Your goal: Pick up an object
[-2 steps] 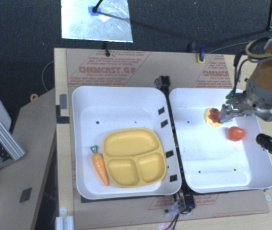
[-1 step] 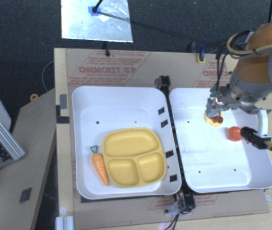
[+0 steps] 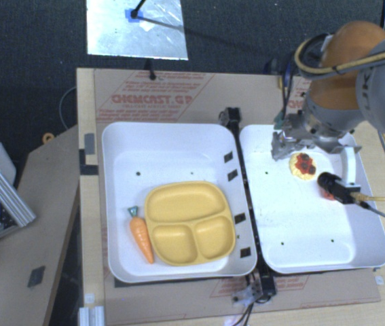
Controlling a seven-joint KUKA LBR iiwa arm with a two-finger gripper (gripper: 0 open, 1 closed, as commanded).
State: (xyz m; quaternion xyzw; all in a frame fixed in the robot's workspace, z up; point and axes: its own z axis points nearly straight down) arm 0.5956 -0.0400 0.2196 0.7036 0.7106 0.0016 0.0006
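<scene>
1. A brown bench (image 3: 178, 90) carries two shallow white bins side by side on a dark floor, set close so the arm can reach both.
2. Nearest the camera, the left bin (image 3: 121, 148) holds a yellow divided tray (image 3: 189, 221) with a toy carrot (image 3: 141, 238) lying just beside its left edge.
3. Farther back, the right bin (image 3: 314, 243) holds a small round yellow piece with red topping (image 3: 303, 166) near its far right corner, likely the thing to pick.
4. The gripper (image 3: 286, 141) hangs just beside that piece, on its left, probably lining up for a grasp; whether it is apart or together cannot be told, and nothing shows between its tips.
5. Beyond the bench lies a shiny grey sheet (image 3: 136, 19).
</scene>
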